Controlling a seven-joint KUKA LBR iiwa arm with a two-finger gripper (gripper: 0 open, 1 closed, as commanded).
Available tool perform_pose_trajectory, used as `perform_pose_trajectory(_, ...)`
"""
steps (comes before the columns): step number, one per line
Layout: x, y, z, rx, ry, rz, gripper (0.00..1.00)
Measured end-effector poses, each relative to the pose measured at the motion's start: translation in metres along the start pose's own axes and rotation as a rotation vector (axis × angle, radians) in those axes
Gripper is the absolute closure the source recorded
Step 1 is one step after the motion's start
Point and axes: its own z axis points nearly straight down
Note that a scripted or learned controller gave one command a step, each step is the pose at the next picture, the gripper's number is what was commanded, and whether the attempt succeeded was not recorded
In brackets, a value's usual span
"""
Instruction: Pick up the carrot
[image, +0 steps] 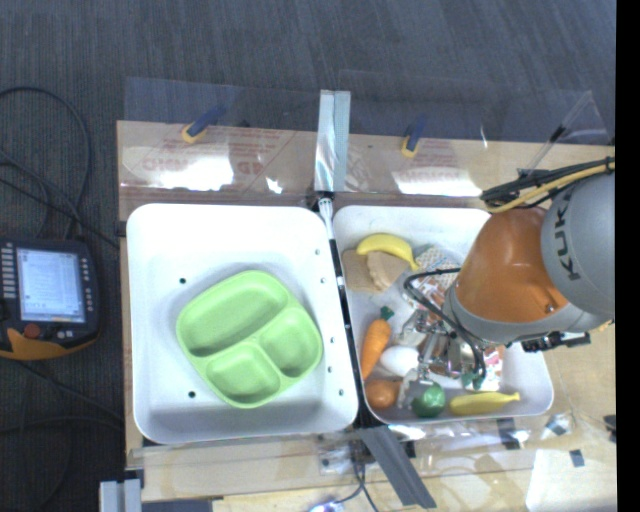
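Hand down in the right bin, carrot not grabbed yet

The hand (432, 362) hangs just right of the carrot (375, 346); can't tell how its grip is set. Carrot lies loose by the bin's left wall, so the whole pick is left, I'd say. Around the carrot: 2 bananas, 1 white egg (397, 361), 1 green lime (429, 400). Left bin (160, 235) holds 1 green tray (250, 337).
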Motion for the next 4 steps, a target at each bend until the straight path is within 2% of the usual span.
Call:
perform_pose_trajectory(1, -0.043, 0.008, 0.011, 0.004, -0.008, -0.411, 0.0)
perform_pose_trajectory(2, -0.021, 0.002, 0.009, 0.004, -0.026, -0.374, 0.0)
perform_pose_trajectory(3, -0.023, 0.003, -0.002, 0.006, -0.028, -0.375, 1.0)
perform_pose_trajectory(4, 0.004, 0.064, -0.083, 0.002, -0.007, -0.632, 1.0)
